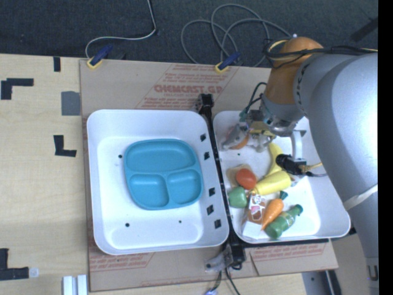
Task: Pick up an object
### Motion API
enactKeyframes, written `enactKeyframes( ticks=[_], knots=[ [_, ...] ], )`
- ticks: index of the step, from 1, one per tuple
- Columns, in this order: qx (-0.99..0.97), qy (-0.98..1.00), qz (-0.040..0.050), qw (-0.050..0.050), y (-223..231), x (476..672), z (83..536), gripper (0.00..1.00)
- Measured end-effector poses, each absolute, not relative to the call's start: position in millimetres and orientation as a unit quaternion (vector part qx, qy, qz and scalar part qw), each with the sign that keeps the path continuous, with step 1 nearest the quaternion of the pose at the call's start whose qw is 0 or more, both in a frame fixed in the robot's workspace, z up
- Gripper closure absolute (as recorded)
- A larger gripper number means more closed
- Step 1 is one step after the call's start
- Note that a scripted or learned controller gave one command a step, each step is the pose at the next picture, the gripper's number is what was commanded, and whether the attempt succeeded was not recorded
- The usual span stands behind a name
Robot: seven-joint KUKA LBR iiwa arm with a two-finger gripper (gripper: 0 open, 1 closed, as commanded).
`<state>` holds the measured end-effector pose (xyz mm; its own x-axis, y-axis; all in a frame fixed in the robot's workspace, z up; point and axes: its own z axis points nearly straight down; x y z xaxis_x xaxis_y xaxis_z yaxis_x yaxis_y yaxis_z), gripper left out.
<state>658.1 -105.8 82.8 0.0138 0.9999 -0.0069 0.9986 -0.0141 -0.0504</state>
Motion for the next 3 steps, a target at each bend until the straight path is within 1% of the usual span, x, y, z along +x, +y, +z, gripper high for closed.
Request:
enactKeyframes(
  ticks=[1, 3],
  knots=[
    [-0.711, -0.702, 0.0197, 0.016, -106.6, 658.3, 82.7, 0.00],
    [-0.712, -0.702, 0.0204, 0.015, -105.5, 658.2, 82.7, 0.00]
  ],
)
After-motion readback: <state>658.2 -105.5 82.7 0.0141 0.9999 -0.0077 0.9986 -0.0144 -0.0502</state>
